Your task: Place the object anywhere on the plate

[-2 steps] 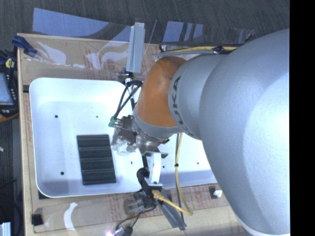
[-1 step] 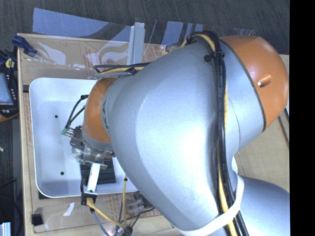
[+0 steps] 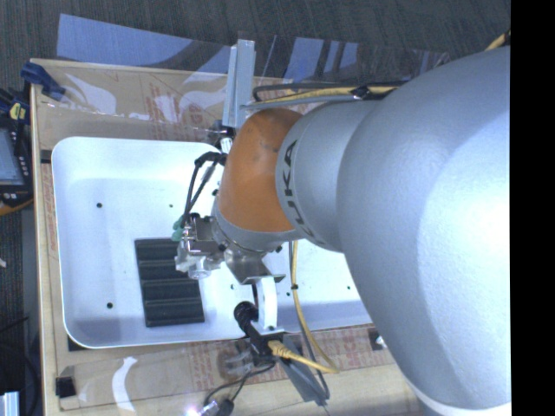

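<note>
the tool (image 3: 198, 258) hangs just beside the dark ridged plate's (image 3: 168, 282) right edge; the plate's long axis runs up-down; tool state: cannot tell.

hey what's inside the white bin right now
A dark ribbed plate lies flat on the floor of the white bin, near its front edge. The tool hangs at the plate's right edge. The grey arm covers the bin's right side, so anything there is hidden.
</note>
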Robot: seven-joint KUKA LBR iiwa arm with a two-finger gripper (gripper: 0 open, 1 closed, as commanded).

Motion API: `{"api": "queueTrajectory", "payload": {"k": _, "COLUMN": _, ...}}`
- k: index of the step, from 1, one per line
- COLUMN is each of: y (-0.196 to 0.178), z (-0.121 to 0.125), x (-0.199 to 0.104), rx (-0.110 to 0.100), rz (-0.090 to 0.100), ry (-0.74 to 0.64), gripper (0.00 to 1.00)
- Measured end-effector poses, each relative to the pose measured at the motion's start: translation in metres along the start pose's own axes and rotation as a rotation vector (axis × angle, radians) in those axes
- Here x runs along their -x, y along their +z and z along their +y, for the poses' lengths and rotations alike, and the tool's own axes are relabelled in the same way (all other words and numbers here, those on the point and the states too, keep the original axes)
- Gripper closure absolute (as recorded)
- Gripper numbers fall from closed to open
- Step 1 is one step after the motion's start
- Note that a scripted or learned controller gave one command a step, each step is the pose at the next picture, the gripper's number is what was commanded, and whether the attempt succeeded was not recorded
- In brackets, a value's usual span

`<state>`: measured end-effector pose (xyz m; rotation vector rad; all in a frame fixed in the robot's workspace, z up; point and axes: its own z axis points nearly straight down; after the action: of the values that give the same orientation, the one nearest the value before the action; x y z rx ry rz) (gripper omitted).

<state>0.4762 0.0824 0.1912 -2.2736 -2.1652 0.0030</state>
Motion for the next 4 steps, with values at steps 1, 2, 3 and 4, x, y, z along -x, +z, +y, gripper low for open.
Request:
{"api": "queueTrajectory", "payload": {"k": 1, "y": 0.079, "z": -0.009, "x": -0.118, "rx": -0.006, "rz": -0.003, "ry": 0.013, "gripper": 1.0}}
{"api": "queueTrajectory", "payload": {"k": 2, "y": 0.068, "z": -0.004, "x": -0.062, "rx": -0.005, "rz": -0.001, "ry": -0.293, "gripper": 1.0}}
{"api": "queueTrajectory", "payload": {"k": 3, "y": 0.0, "z": 0.0, "x": -0.004, "rx": 0.001, "rz": -0.001, "ry": -0.495, "gripper": 1.0}}
{"api": "queueTrajectory", "payload": {"k": 4, "y": 0.079, "z": 0.015, "x": -0.088, "rx": -0.004, "rz": -0.002, "ry": -0.259, "gripper": 1.0}}
